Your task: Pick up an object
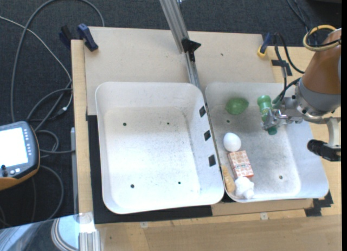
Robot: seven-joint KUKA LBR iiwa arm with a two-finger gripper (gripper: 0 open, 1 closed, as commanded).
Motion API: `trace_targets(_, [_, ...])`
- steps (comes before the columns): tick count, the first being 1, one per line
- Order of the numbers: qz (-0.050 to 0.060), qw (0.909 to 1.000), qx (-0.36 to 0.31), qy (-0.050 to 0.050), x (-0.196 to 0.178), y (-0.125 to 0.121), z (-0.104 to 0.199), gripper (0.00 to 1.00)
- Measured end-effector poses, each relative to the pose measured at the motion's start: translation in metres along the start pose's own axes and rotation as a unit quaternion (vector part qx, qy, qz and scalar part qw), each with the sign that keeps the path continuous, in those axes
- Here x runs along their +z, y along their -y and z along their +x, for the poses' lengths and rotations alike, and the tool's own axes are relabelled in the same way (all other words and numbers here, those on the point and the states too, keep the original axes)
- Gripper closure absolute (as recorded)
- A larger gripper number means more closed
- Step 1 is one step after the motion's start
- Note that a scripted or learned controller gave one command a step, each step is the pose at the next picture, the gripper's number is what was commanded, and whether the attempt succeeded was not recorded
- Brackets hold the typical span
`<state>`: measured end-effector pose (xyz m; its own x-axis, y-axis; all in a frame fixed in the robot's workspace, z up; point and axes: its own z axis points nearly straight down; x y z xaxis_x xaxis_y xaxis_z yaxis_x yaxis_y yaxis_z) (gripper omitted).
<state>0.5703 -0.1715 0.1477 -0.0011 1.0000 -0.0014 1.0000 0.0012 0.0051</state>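
Two shallow white bins side by side on pale wooden counter (135, 55); left bin (146, 147) speckled. Right bin (287, 163): smooth white egg-shaped ball (232, 141) at 9 o'clock, boxy orange carton (239, 163) just below, rounded green lump (236, 105) at 11. Claw (269, 120) at 12, state hidden, touching green cylinder (264, 104). Dark carpet around.

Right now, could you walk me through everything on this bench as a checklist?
Surface: wooden bench bearing a left bin and a right bin, both shallow and white.
Job's things: in the right bin, green lump, white egg-like ball, small red-and-white box, white item at the near edge.
Clutter: blue clamp at the bench's far left corner.
Claw: claw low over the right bin, green parts at its tip.
Cables: loose loops on the dark floor.
Surroundings: handheld control screen, metal pole.
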Motion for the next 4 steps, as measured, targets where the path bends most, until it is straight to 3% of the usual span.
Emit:
trace_targets(2, [-0.001, 1.0, 0.0, 0.001, -0.107, 0.004, -0.017, 1.0])
trace_targets(4, [0.003, 1.0, -0.003, -0.003, -0.103, 0.005, 0.092, 1.0])
